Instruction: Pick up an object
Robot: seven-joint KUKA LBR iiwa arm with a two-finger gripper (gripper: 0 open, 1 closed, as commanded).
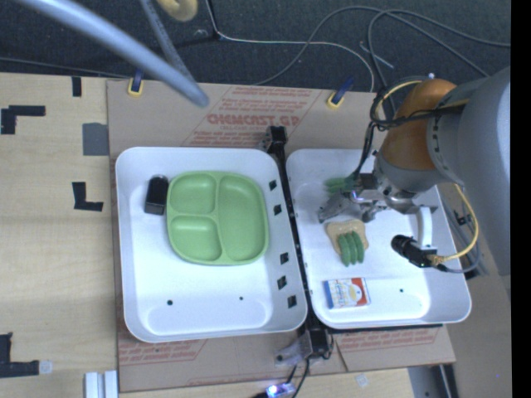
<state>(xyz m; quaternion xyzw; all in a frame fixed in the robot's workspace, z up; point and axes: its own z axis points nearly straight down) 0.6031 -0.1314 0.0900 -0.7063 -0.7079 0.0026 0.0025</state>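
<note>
I can't tell the hand's (pixel 355 208) opening, so I'd descend squarely over the green-and-tan toy (pixel 349 242) at its six o'clock.

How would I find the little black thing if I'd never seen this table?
Look at the left white bin, the one with the green divided plate. The small black block lies just off the plate's upper left edge, by the bin's left wall. It is the one dark, boxy thing lying in that bin.
</note>
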